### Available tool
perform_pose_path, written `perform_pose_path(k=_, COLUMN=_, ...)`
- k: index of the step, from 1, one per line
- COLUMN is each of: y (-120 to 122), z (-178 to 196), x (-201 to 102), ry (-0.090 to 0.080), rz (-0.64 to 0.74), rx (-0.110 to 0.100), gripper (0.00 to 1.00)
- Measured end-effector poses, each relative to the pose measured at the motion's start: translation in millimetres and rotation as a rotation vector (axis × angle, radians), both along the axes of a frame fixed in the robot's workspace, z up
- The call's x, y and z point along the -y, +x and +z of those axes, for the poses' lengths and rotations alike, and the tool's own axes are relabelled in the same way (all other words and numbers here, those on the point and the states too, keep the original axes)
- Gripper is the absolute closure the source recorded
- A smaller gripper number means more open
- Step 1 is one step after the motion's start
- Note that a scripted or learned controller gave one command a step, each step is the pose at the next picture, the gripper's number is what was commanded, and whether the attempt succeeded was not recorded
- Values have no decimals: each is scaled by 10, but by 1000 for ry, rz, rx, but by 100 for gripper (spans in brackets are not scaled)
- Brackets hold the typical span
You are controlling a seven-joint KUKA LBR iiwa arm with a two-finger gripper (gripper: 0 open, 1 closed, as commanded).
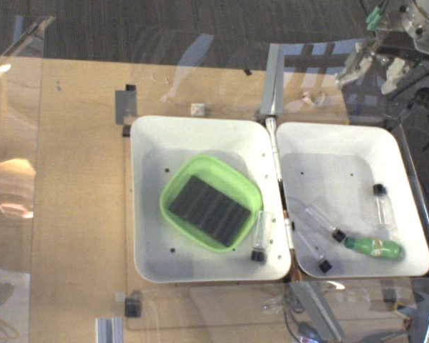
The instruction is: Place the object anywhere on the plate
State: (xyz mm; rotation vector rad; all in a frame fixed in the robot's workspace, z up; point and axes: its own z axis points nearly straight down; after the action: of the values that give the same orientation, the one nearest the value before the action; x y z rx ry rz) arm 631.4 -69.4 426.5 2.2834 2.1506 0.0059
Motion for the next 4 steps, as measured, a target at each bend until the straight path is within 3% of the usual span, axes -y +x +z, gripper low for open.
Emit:
perform_pose_path(k=1, y=-175, z=-376, x=-1116, ry=1, rz=-55, rx=-2, gripper=0)
perform_pose_path(k=2, y=-163, z=-264, x=-1137, ry=1, rz=-46, rx=2, gripper=100)
perform_pose_path(k=3, y=359, z=-1302, x=-1443, ry=1, rz=16, rx=-6, gripper=100)
perform_pose_path(k=4, y=361, z=-1295, x=-1443, ry=1, rz=16, rx=-4, gripper=0)
